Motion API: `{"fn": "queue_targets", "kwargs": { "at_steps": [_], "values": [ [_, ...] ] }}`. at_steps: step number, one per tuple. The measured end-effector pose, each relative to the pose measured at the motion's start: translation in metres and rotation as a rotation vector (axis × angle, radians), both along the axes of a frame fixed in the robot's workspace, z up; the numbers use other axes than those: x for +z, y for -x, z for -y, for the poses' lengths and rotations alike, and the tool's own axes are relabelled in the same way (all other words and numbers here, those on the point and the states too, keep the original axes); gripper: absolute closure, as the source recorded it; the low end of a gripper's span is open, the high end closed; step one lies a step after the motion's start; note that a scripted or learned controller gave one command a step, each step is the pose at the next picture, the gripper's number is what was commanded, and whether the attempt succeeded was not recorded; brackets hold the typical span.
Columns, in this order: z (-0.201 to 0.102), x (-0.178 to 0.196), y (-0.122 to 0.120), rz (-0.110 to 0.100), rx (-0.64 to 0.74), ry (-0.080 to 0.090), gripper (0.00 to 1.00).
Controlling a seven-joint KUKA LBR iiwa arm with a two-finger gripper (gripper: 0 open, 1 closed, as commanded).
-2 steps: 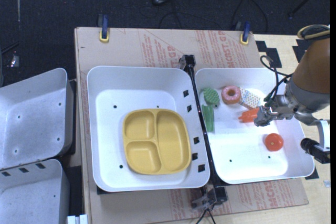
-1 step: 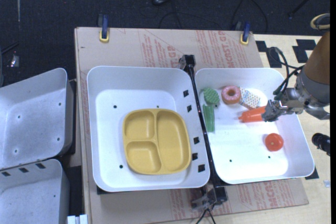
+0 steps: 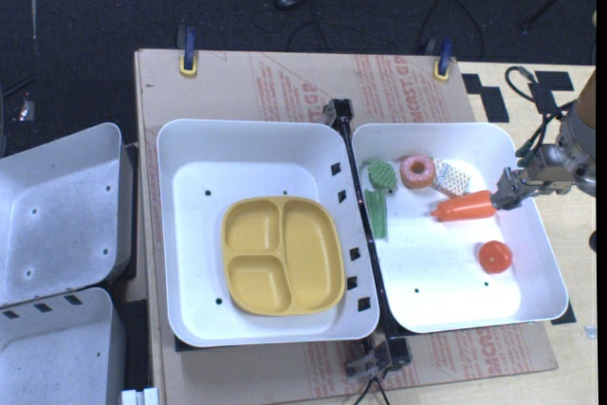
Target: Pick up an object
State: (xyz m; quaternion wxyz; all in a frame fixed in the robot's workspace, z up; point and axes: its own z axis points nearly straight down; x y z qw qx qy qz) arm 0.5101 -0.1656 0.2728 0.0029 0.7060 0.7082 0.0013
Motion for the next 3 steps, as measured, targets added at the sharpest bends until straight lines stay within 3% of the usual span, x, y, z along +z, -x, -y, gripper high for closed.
{"fn": "queue_targets", "kwargs": {
  "at_steps": [3],
  "values": [
    [-0.154, -0.017, -0.039, -0.004, 0.005, -0.003, 1.0]
  ]
}}
